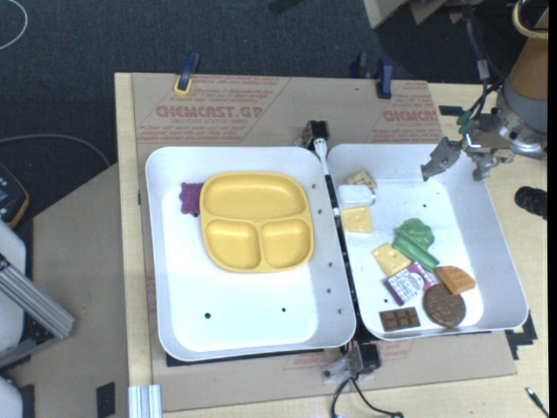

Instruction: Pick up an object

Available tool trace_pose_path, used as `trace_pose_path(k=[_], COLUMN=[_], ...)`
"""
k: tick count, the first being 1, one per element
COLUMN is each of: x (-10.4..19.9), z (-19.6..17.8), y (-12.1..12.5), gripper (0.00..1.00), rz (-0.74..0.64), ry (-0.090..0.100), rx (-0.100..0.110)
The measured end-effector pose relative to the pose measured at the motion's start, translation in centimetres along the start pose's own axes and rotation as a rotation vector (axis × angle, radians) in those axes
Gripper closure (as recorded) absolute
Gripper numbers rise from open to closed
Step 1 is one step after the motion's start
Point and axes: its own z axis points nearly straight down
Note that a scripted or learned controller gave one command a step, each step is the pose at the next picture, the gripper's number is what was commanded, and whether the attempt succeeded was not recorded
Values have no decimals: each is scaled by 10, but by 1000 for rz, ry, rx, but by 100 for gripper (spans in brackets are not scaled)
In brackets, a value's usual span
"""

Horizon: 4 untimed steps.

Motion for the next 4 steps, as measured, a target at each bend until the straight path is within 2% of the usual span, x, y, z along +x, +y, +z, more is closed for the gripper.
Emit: trace_pose_path(k=[1, 3, 4], x=[0, -3, -3], z=[-8, 117, 159], y=[2, 4, 4], gripper=[0, 0, 0], rz=[-3, -3, -3], ry=[-3, -1, -1], rx=[-14, -9, -9])
